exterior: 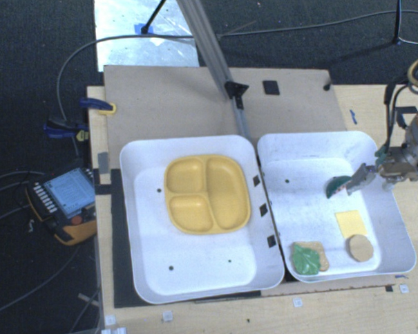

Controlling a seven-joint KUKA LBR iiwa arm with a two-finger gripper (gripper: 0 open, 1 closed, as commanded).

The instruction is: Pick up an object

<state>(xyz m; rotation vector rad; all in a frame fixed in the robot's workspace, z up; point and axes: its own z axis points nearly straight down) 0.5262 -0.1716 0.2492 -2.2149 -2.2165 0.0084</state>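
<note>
Gripper [336, 188] hovers over the right bin [312, 146], finger state not discernible; candidates, a yellow square [350, 224], tan disc [360, 247] and green piece [306, 258], lie near its front edge, so centre above one before descending.

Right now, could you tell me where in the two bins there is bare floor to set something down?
The left bin is bare below and left of the yellow divided plate. The right bin is bare across its far and left floor, bordered by the gripper. Its near right corner is crowded: yellow square, tan round piece, green item.
</note>
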